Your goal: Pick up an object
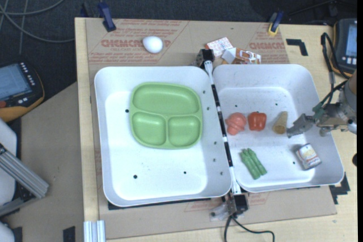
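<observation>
The right bin [266, 79] holds several small items. A reddish round piece [236, 122] and a red pepper [257, 121] lie side by side near its middle. A tan, cork-like piece [281, 122] sits just right of the pepper. A green bundle of beans [253, 163] lies toward the front, and a small printed box [307, 156] rests at the front right. My gripper [296, 127] reaches in from the right edge, low over the bin, just right of the tan piece and above the small box. Nothing is visibly held.
The left bin [113, 139] carries a green divided plate [166, 115]. A white egg-like ball [152, 43] and some small packets [229, 51] lie on the bench behind the bins. Blue clamps [105, 16] hold the board's back edge.
</observation>
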Controlling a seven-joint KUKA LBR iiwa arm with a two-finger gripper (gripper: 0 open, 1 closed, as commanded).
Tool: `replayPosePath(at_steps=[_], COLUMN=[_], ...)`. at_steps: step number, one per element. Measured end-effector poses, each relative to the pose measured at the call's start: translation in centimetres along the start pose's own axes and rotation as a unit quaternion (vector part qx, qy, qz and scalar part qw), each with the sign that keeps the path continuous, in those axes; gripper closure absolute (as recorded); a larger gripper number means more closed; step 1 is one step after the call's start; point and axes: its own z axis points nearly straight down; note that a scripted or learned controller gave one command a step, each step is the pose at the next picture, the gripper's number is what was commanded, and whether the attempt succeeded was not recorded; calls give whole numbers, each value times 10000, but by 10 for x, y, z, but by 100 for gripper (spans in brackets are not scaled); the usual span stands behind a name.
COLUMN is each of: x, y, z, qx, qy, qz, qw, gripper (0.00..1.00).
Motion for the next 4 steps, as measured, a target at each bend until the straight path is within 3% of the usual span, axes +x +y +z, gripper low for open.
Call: replayPosePath(at_steps=[1,2,3,4], x=[69,52,52,52], y=[9,107,107,107], z=[115,115,105,105], qx=[-3,-7,-16,-13], qy=[2,-1,-6,-5], qz=[-5,-6,-11,-10], qw=[10000,10000,10000,10000], gripper=[0,0,100,0])
